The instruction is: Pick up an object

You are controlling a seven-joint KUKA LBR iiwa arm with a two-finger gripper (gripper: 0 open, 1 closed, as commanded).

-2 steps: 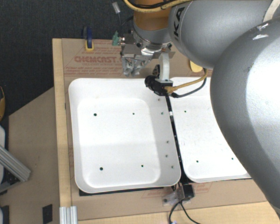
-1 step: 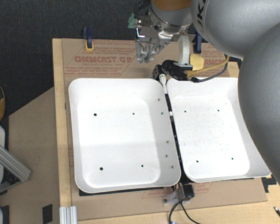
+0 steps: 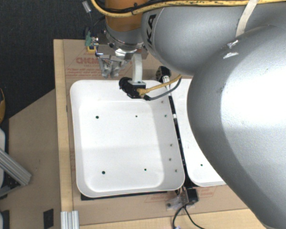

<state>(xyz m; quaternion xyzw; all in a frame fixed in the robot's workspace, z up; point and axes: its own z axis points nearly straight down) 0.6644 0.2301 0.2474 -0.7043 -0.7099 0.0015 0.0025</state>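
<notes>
We see the tool (image 3: 110,70) (finger spread unclear to us) above the left bin's (image 3: 86,175) far rim.

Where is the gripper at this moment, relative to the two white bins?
In the camera view the gripper hangs near the top, above the far rim of the left bin, just over the brown board behind it.
</notes>
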